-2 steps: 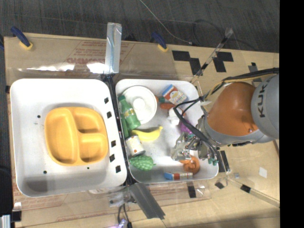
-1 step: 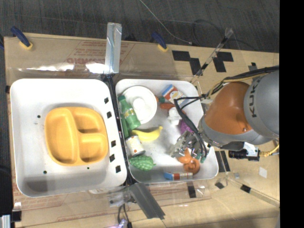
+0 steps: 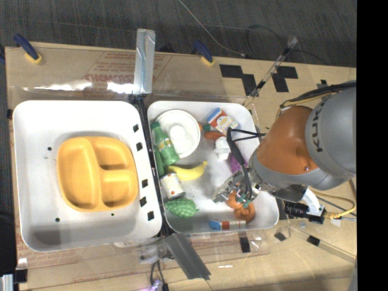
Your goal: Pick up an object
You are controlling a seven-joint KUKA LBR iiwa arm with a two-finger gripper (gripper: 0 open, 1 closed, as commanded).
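Observation:
My gripper is low inside the right bin, near its front right corner. Right beside it, toward the front, lies a small orange object, touching or nearly touching the gripper. A yellow banana lies to the gripper's left in the middle of the bin. The orange-banded wrist covers the bin's right side. Nothing is seen lifted.
The right bin also holds a white bowl, a green bottle, a small can, a green bumpy toy, a marker, a small carton and a purple item. A yellow divided tray fills the left bin.

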